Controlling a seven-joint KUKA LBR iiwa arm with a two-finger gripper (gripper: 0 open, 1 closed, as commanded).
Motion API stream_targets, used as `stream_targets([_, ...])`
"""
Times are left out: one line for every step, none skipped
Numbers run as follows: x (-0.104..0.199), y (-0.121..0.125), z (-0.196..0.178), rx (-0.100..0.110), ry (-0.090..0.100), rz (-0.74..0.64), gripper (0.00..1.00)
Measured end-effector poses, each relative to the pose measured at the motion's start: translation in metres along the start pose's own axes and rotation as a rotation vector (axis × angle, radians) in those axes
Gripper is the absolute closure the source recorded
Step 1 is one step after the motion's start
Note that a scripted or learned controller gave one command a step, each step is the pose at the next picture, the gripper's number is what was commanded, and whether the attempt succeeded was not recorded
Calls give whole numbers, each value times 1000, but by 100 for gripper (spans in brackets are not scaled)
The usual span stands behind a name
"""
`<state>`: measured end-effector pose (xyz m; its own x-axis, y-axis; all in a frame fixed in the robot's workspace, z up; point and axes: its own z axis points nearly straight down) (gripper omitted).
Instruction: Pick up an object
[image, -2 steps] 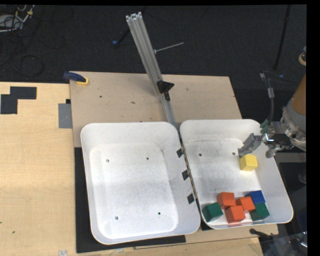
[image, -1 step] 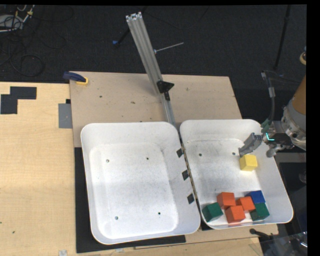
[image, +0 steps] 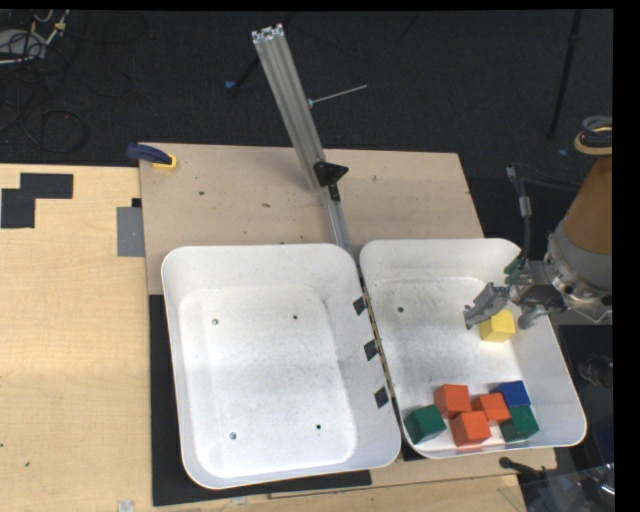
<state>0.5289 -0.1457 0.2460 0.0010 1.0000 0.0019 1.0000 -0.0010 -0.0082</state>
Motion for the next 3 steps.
stream_targets([0, 9, 52, 1, 0, 0, 0])
stream_targets([5, 5, 116, 2, 1, 0, 0])
stream_targets([2, 6, 102, -4, 0, 9, 100])
